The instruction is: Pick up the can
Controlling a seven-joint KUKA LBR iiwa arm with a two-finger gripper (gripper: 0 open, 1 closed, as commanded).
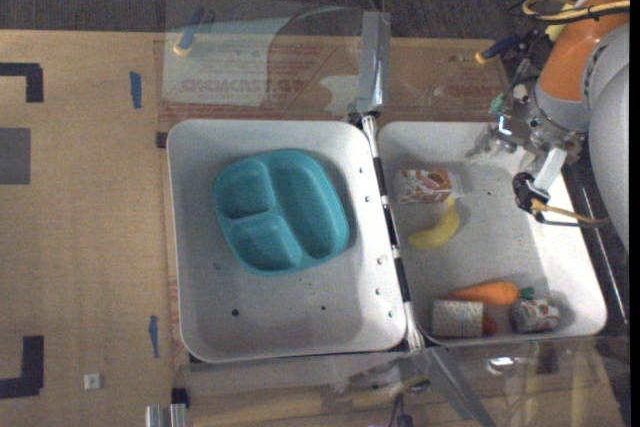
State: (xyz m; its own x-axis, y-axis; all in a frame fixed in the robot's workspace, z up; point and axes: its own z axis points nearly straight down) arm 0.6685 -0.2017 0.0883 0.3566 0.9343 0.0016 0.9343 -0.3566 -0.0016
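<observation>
Carrot (pixel 483 293) and carton (pixel 458 316) crowd the can (pixel 534 314).

The wooden bench (pixel 80 245) bears two white bins (pixel 200 315) side by side.

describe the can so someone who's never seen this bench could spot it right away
Look in the right-hand white bin, along its near edge. The can lies on its side at the left end of that row, beside the carrot. It is the pale cylinder, unlike the orange carrot and the small red-labelled container.

Grey rounded KUKA arm (pixel 612 105), orange band above wrist, silvery metal wrist block — yellow and black cables looped alongside
</observation>
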